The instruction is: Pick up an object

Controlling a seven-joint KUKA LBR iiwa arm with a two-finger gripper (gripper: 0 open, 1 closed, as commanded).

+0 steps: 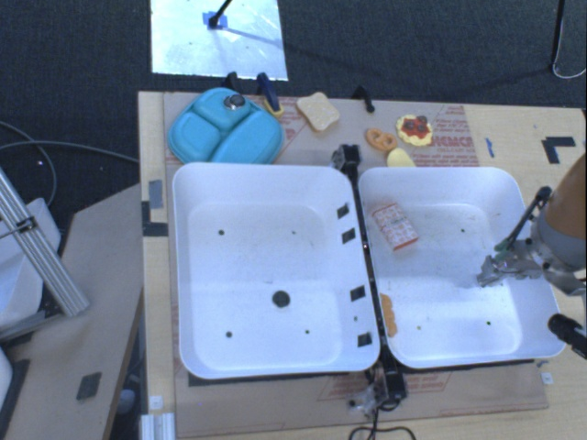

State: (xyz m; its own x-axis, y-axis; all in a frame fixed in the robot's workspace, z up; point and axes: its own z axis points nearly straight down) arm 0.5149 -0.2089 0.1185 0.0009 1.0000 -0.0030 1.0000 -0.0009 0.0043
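Nearest the lens, at the front corner of the right bin [459,333] on its left-hand side: black clip with trailing cables [387,390], clamped to the bench edge [275,401].

Inside the right bin, toward its rear left: red-and-white packet [394,225], lying flat and slightly askew, clear of the walls. Against the right bin's left wall, toward the front: small orange piece [387,314], touching that wall.

Over the right bin's right-hand half: gripper [491,271], low above the floor, well apart from the packet and from the orange piece, with bare white floor between. Open or closed: cannot be told at this angle. Nothing seen in its grasp.

Adjoining the right bin on the left: left bin [238,246], with a small dark disc [281,298] on its floor. Along the shared rim: row of black tabs [351,236].

Behind the right bin, on the bench: yellow piece [400,158] just beside the rear rim, pretzel [380,139], red-topped tart [415,128]. Farther left of these: bread slice [318,111] and blue divided plate [226,128]. None inside the right bin; none between gripper and packet.
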